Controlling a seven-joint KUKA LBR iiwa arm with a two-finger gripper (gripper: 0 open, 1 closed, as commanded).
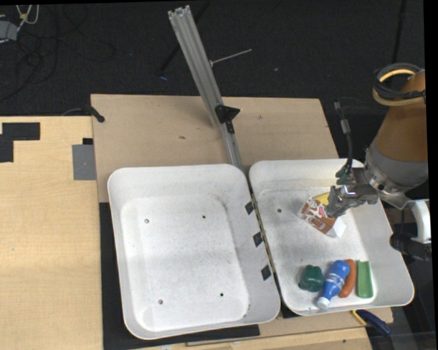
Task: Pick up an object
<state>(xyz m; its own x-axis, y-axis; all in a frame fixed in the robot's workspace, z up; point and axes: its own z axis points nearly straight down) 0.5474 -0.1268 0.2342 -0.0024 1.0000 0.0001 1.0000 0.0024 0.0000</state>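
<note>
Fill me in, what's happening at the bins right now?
The arm reaches in from the right, its gripper low over the right bin, right at a red-and-white packet. I can't tell if it has a grip. A green block, blue bottle and green stick lie near the front edge.

Wooden bench — dark floor

Pincer fingertips too small to tell open/shut; arm cut off at right edge.

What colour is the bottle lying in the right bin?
Blue with a white cap: the bottle, seen in the camera view.
</note>
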